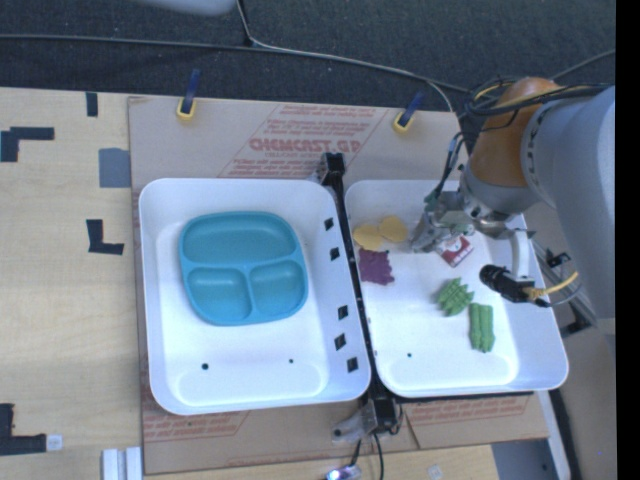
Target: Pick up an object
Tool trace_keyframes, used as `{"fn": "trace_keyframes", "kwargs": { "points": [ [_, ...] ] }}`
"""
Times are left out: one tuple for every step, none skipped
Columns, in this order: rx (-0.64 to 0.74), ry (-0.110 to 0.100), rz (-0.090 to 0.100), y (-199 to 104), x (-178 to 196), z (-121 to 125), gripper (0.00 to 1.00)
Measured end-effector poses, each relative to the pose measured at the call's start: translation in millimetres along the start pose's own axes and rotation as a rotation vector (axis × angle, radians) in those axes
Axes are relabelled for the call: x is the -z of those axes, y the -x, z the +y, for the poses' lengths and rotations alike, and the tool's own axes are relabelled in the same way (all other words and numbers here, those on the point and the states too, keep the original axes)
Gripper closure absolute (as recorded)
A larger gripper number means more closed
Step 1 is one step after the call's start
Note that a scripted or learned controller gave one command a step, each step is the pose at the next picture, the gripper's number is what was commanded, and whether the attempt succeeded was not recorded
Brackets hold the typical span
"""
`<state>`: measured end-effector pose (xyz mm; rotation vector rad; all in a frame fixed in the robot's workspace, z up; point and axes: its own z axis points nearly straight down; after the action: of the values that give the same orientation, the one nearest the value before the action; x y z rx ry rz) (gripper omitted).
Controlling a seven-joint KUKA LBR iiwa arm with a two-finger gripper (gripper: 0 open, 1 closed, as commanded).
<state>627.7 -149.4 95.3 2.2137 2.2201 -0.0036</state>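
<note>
Right bin (540,368) holds the loose items: two yellow pieces (381,233) near its upper left, a purple piece (375,266) just below them, a green leafy piece (454,296) and a green pod-shaped piece (482,326) toward the centre-right; a red-and-white item (457,250) lies just beside the gripper (432,236); the gripper sits low over the bin's upper part, its opening and any hold cannot be told; left bin (160,368) bears a blue sectioned plate (242,266).

Even, soft overhead light; slightly blurry, faint shadows.
</note>
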Motion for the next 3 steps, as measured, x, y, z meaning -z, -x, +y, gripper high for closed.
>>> {"fn": "trace_keyframes", "kwargs": {
  "points": [
    [-0.001,-0.005,0.007,4.4,43.3,-5.6,1.00],
    [0.000,-0.002,0.006,3.0,103.5,-7.5,1.00],
    [0.000,-0.001,0.006,4.4,163.7,-1.5,1.00]
  ]
}}
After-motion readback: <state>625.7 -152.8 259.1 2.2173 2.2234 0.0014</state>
